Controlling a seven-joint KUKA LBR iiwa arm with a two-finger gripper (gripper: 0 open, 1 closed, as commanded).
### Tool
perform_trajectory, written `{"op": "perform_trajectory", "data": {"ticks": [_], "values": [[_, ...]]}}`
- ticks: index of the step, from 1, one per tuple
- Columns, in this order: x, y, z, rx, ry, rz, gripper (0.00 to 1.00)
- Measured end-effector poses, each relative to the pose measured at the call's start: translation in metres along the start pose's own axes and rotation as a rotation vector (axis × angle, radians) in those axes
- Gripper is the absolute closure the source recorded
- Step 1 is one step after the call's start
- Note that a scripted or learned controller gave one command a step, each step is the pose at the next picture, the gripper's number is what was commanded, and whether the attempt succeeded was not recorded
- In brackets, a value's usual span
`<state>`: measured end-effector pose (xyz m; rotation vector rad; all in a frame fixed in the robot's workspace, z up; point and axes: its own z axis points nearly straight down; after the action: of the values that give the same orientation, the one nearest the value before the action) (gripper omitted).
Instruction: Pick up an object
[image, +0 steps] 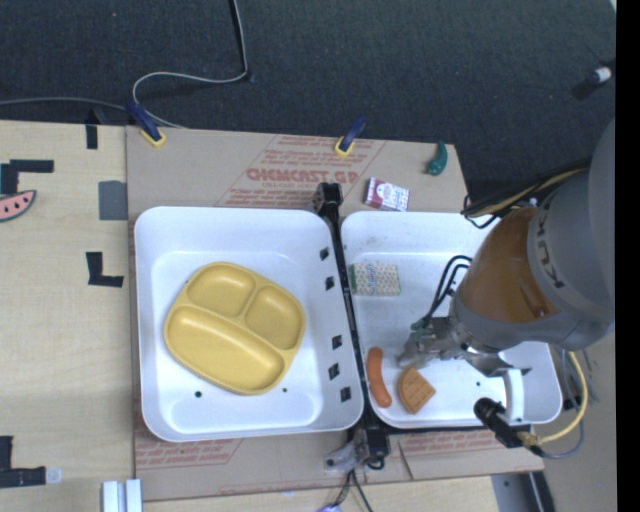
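Left bin (160, 300) is mostly hogged by the yellow tray (233, 326). In the right bin (420, 228), the arm (530, 275) covers the right half; sausage (377, 377), cracker (415, 390) and packet (376, 278) crowd the divider side.

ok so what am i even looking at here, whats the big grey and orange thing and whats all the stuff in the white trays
It is one picture from a fixed camera above a bench, looking down at a slant. The big grey and orange shape on the right is a robot arm reaching in. At its tip is a two-finger gripper for picking things up; it is low over the right bin, just above the toy food, and I see nothing held in it.

The bench carries two shallow white bins side by side. The left bin holds a yellow divided plate. The right bin holds a sausage, a brown cracker-like piece and a small pale green patterned pad. A small red and white packet lies outside, on the cardboard behind the bins.
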<state>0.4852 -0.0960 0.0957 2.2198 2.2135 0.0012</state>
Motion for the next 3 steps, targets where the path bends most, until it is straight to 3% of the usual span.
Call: {"op": "perform_trajectory", "data": {"ticks": [1, 2, 3], "values": [[0.0001, -0.0001, 0.0001, 0.0, 0.0, 0.0, 0.0], [0.001, 0.0, -0.009, 0.002, 0.002, -0.001, 1.0], [0.001, -0.0001, -0.0089, 0.002, 0.002, -0.001, 0.0]]}}
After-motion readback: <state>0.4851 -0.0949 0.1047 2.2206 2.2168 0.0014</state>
